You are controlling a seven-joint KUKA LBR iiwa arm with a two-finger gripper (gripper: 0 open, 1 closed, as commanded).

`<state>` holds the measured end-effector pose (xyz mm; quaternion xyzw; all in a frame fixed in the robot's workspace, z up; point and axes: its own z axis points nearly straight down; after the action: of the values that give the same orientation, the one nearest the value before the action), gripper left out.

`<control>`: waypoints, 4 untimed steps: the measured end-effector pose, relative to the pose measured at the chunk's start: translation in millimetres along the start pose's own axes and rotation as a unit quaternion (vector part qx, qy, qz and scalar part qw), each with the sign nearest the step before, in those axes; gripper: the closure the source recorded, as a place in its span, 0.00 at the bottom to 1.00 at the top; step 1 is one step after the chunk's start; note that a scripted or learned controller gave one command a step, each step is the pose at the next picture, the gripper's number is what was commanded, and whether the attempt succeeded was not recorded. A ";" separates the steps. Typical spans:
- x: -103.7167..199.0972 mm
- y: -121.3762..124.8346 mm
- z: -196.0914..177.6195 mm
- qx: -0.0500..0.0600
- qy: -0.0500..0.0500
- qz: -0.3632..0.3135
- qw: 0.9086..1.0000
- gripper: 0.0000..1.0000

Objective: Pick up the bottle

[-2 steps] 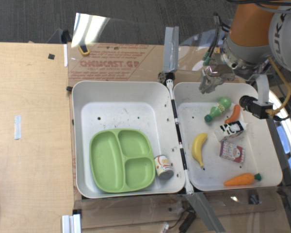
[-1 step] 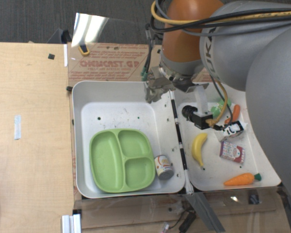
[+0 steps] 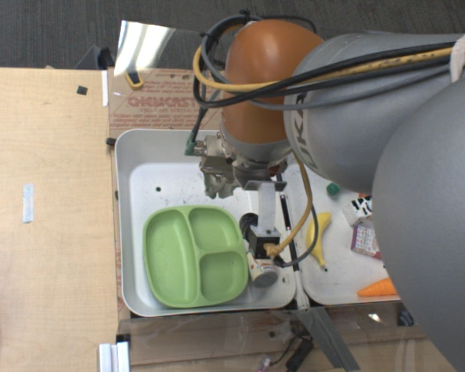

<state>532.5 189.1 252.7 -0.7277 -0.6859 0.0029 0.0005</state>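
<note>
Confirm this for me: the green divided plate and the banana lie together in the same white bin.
Not right. The camera view shows the green divided plate in the left-hand bin and the banana in the right-hand bin beside it. They lie in separate white bins, not the same one.

Grey arm [image 3: 395, 138] came in from the right, orange band [image 3: 263, 76] above the wrist, gripper [image 3: 218, 178] hung low, pointing down.

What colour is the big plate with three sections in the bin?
The divided plate is plain light green, seen clearly in the camera view.
</note>
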 end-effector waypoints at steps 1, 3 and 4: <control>38.0 -20.9 3.7 -0.001 0.000 0.175 0.985 1.00; -9.3 -53.9 -177.8 -0.001 -0.003 0.329 0.944 1.00; -9.0 -53.0 -185.1 0.000 -0.006 0.328 0.945 1.00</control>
<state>480.0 183.9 438.1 -0.9122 -0.4096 0.0071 -0.0045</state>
